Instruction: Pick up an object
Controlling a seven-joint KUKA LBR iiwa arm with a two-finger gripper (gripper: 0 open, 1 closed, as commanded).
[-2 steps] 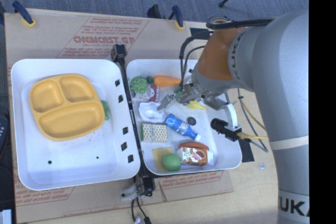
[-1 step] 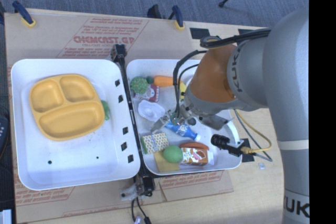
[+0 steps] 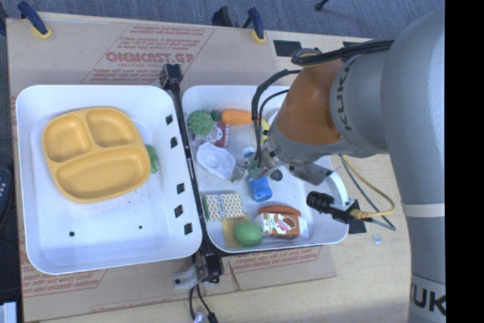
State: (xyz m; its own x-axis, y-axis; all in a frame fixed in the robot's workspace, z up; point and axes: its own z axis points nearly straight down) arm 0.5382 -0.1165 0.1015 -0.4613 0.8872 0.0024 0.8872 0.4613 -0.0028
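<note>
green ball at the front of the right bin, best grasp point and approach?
Judging from this one view: take the green ball across its widest middle, coming straight down. It looks round, so any jaw direction works, but it touches the snack packet on one side and sits near the bin's front wall. Set the tool fingers along the free diagonal.

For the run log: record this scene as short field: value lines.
left bin: yellow divided tray, green item at its right edge
right bin: broccoli, carrot, white cup, blue block, patterned block, green ball, orange packet
end effector: low in right bin, just above blue block
grasp: cannot be judged
</note>
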